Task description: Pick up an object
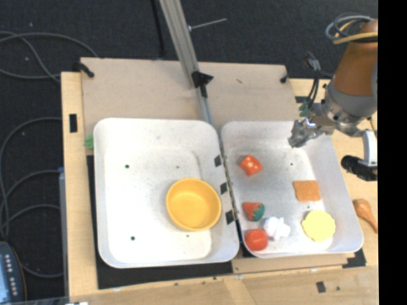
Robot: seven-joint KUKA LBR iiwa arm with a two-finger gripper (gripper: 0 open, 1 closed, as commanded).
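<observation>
The gripper (pixel 300 135) hangs over the upper right part of the right bin (pixel 280 138), and nothing shows between its fingers — whether they are spread or closed, I cannot tell.

Taking the orange square block (pixel 307 190) in that bin as the landmark: the gripper is above it and well apart. A yellow disc (pixel 318 225) lies just below the block. An orange-red piece (pixel 250 164) sits up and to its left. Down and to its left are a red and green piece (pixel 254 211), a white lump (pixel 276 227) and a red ball (pixel 256 239). Far to the left — in the left bin (pixel 127 145) — stands a yellow bowl (pixel 193 204).
</observation>
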